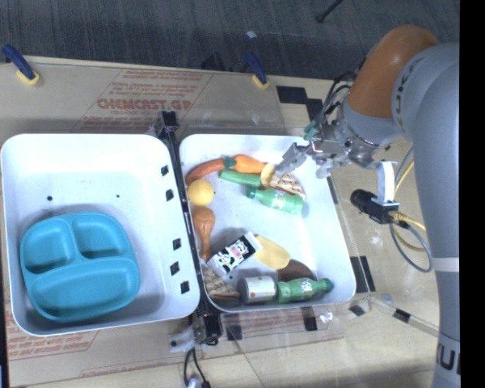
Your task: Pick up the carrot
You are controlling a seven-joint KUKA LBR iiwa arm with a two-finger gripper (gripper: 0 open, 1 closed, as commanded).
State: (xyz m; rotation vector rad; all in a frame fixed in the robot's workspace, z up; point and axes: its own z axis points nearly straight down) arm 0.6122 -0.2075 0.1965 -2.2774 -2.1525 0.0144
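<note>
End effector [289, 158]: above the right bin, state: cannot tell.
Carrot [244, 164]: just left of it, lying flat.
Handling: likely light, stiff, smooth; grip mid-body, across its width.

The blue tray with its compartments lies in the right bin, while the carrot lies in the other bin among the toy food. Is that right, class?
Not quite. The camera view shows the blue tray in the left bin; the carrot lies in the other bin, the right one, among the toy food.
</note>
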